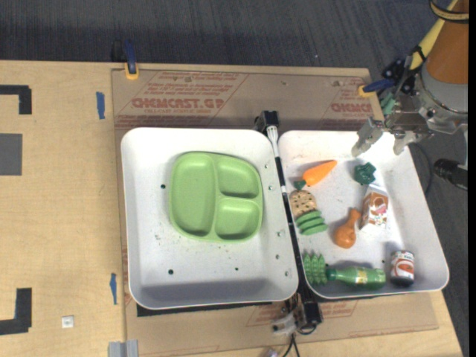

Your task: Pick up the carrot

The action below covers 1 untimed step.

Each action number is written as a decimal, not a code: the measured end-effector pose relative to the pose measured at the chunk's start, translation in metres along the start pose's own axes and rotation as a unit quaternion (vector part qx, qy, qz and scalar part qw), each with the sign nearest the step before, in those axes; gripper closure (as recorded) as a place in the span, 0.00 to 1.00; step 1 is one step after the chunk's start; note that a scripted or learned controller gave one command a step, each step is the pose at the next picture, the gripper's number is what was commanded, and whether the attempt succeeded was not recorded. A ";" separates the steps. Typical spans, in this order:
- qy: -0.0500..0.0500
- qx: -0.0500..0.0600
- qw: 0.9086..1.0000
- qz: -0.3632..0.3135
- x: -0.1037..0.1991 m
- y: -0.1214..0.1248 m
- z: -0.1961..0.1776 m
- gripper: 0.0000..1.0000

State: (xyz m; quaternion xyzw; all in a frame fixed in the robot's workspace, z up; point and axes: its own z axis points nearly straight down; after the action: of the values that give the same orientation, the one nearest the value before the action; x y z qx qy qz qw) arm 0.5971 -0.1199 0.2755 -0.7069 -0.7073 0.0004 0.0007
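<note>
- Dark carpet runs along the top; below it a tan bench (59, 222) with a cardboard sheet (238, 95) printed in red lettering, blue tape bits and black marks at the left edge.
- Two white bins sit side by side on the cardboard: left bin (149, 274), right bin (428, 236).
- Left bin holds a green divided plate (216, 195), three compartments, nothing in them.
- Carrot (320, 172) lies in the right bin, upper left area, orange with its tip pointing toward the middle divider (a bit tilted).
- Near it: cracker-like block (301, 201) and green ridged piece (312, 222) just below the carrot; dark green toy (364, 173) to the carrot's right, apart from it.
- Also in the right bin: orange gourd-shaped toy (346, 230), small carton (376, 208), green bottle (357, 276) along the near wall, red-and-white can (402, 266) in the near right corner.
- Gripper (384, 140) hangs over the right bin's far right corner, fingers spread apart, nothing between them.
- Gripper is well apart from the carrot, closer to the dark green toy.
- Arm (450, 50) enters from the upper right, orange band visible.
</note>
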 end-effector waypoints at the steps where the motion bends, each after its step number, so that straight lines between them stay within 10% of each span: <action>1: 0.000 -0.006 0.999 -0.038 0.023 -0.009 0.174 0.00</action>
State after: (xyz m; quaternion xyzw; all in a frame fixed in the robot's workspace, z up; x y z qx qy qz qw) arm 0.5879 -0.0972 0.1011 -0.6794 -0.7338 -0.0035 -0.0034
